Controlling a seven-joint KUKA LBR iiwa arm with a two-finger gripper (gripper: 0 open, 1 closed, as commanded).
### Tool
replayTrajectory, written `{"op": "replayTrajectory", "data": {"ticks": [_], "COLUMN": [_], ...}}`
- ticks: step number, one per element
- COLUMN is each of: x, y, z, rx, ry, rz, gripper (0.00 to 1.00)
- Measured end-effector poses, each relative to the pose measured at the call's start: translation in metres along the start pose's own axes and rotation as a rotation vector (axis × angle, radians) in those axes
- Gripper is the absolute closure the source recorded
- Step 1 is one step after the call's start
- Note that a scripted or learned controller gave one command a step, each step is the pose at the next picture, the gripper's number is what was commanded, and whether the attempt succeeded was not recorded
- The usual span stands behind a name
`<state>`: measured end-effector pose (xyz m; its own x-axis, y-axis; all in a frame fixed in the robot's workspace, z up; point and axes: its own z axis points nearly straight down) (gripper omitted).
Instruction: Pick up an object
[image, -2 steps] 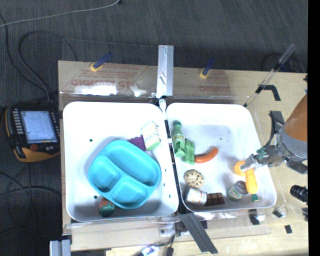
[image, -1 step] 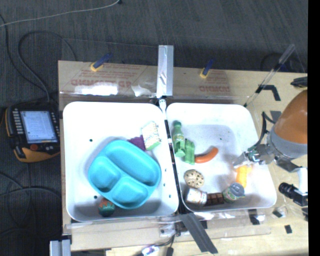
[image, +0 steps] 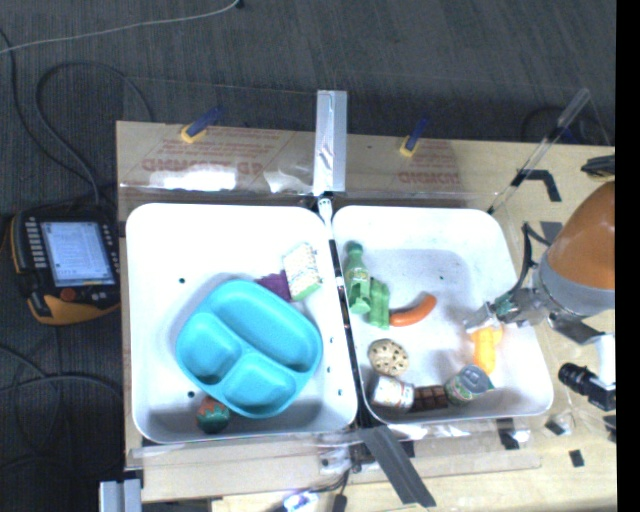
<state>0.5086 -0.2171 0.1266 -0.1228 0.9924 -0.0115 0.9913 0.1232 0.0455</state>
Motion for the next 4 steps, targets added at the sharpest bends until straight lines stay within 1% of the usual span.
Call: {"op": "replayTrajectory", "data": {"ticks": [1,2,3,4], "x": [-0.001,-0.004,-0.004,-0.006], "y": [0.000,0.012,0.002,0.001], "z": [0.001,0.002,0.002,0.002], "rx": [-0.007,-0.011,-0.013,-0.015], "ry": [-0.004,-0.003,-0.010,-0.015], "rz": [-0.024,0.087,-0.033,-0.145], "gripper": [0.00,0.00,0.00,0.00]}}
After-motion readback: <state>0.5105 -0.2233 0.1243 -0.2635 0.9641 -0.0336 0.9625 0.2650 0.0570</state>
